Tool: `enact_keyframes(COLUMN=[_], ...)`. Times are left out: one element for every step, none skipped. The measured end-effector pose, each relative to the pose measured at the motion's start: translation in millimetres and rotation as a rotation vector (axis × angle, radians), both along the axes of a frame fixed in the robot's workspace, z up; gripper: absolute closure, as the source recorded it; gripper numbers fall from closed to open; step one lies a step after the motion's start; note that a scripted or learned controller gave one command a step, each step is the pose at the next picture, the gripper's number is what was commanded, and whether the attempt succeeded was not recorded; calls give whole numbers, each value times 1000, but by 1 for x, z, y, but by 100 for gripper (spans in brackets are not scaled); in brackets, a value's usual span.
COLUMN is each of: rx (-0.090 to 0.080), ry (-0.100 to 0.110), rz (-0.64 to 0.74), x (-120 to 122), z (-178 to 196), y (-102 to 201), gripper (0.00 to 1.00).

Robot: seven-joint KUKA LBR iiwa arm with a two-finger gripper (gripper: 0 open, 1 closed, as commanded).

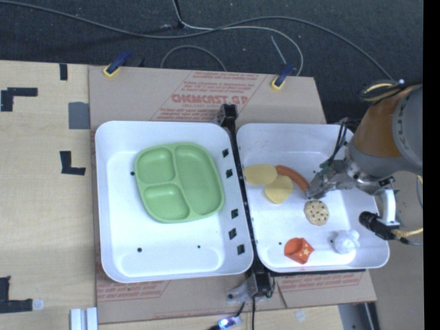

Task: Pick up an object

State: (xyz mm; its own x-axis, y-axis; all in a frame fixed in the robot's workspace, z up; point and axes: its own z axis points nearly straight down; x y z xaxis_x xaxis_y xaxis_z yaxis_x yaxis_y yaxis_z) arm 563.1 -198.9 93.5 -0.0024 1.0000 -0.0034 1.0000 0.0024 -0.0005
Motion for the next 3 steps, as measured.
enact_keyframes(rx=[4,3,4], ry=[1,-3,0], rz=[-2,0,-1], x=[-6,-7,-6], z=[42,100,120], y=[-1,8,8], gripper=[100,100,100])
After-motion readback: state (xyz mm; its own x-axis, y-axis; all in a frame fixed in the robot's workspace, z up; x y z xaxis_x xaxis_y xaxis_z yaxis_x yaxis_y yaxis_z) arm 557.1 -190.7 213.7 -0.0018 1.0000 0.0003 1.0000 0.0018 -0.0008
